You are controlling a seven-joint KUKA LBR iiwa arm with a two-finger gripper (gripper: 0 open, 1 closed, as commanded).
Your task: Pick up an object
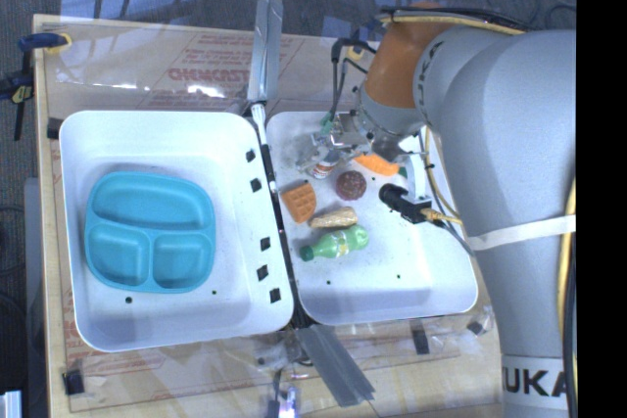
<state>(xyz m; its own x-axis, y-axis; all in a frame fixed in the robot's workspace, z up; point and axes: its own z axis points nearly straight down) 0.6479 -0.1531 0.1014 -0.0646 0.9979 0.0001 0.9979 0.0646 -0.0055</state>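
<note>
Gripper (328,140) sits low over the far end of the right bin (441,294), near its top-left corner. Can't tell from here whether it's open or shut; metal clutter hides it. Nothing visibly held. The food pile lies just toward the near side of it: brown round piece (352,183) closest, orange carrot (377,164) to its right, orange wedge (300,202), tan roll (333,218), green bottle (334,245) farther out. Roll and bottle lie roughly crosswise. Likely target: the brown piece.
</note>
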